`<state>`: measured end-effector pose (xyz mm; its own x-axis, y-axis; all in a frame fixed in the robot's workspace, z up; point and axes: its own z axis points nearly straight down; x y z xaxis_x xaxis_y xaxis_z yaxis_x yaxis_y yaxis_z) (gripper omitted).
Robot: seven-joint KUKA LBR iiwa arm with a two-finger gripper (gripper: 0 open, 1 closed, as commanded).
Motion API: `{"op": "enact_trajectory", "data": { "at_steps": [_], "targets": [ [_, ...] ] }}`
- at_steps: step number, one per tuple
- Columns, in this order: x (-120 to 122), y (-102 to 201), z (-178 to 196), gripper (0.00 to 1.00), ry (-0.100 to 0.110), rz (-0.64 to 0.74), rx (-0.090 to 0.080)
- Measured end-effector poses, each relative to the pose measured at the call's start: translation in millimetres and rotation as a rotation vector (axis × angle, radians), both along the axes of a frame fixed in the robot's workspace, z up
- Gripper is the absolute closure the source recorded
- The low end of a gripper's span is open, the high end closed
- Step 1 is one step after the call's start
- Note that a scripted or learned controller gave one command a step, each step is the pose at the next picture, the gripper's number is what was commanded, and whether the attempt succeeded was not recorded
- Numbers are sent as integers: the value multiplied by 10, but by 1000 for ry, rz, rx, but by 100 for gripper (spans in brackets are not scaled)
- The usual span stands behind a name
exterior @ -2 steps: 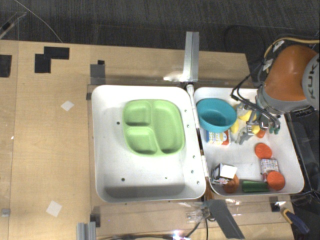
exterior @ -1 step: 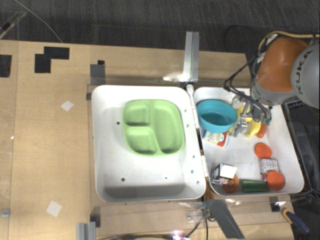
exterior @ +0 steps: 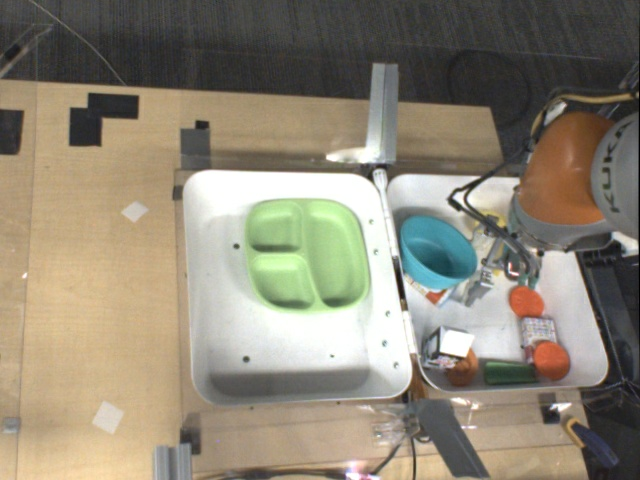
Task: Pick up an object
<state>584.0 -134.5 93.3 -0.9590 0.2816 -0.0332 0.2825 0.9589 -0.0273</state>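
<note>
My gripper (exterior: 497,278) hangs low over the right bin (exterior: 584,308), just right of a blue bowl (exterior: 436,248) that lies tilted against the bin's left wall. Its fingers are spread apart and nothing sits between them. An orange ball (exterior: 525,300) lies just below and right of the fingertips. A small bottle with an orange cap (exterior: 541,346) lies beyond the ball near the front right corner. Along the front wall rest a dark green piece (exterior: 509,372), a brown lump (exterior: 461,370) and a small white and black box (exterior: 454,344).
The left bin (exterior: 215,298) holds a light green divided tray (exterior: 305,253). A metal post (exterior: 383,118) stands at the back between the bins. The grey arm with its orange band (exterior: 565,183) covers the right bin's back right corner.
</note>
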Motion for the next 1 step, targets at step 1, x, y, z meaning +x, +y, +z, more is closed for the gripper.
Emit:
{"op": "enact_trajectory", "data": {
  "at_steps": [1],
  "targets": [
    [62, 12, -31, 0, 14, -45, 7]
  ]
}}
